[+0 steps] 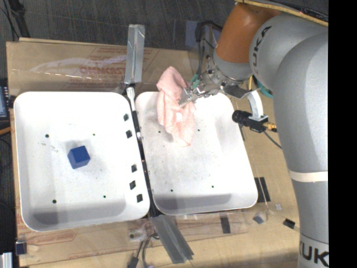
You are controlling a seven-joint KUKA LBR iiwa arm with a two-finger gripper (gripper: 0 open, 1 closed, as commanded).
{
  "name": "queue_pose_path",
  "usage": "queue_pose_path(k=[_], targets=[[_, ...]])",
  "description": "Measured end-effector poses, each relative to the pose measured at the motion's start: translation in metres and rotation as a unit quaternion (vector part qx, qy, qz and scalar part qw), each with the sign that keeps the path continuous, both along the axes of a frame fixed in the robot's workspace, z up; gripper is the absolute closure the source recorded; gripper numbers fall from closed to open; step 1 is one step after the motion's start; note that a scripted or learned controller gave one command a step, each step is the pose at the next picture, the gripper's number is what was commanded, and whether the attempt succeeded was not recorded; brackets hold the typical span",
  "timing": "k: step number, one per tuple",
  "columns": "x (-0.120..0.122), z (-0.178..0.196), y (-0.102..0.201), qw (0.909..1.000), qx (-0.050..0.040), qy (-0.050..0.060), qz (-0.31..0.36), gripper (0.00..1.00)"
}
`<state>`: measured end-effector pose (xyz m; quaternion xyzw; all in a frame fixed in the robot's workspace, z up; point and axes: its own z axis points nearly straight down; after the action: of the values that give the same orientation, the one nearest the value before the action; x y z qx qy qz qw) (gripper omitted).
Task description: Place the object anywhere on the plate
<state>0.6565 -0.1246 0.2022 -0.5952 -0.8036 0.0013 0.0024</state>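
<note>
A pink cloth hangs bunched over the far left part of the right bin, its lower end near the bin floor. My gripper reaches in from the right at the cloth's upper right edge and is shut on a fold of it. A small blue cube lies on the floor of the left bin, far from the gripper.
The grey arm with its orange band fills the upper right. A black cable plug juts out by the right bin's right rim. A metal bar stands behind the divide between the bins.
</note>
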Motion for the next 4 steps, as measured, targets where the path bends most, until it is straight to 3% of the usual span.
queue_pose_path(k=[1, 2, 3, 4], targets=[[0.000, 0.028, 0.001, 1.0000, -0.0001, 0.000, 0.003, 1.00], [-0.011, 0.026, 0.053, 0.9787, 0.0010, 0.001, 0.205, 1.00], [-0.023, 0.025, 0.099, 0.9169, 0.0019, 0.001, 0.399, 1.00], [-0.057, 0.023, 0.146, 0.8176, 0.0028, 0.000, 0.576, 1.00]])
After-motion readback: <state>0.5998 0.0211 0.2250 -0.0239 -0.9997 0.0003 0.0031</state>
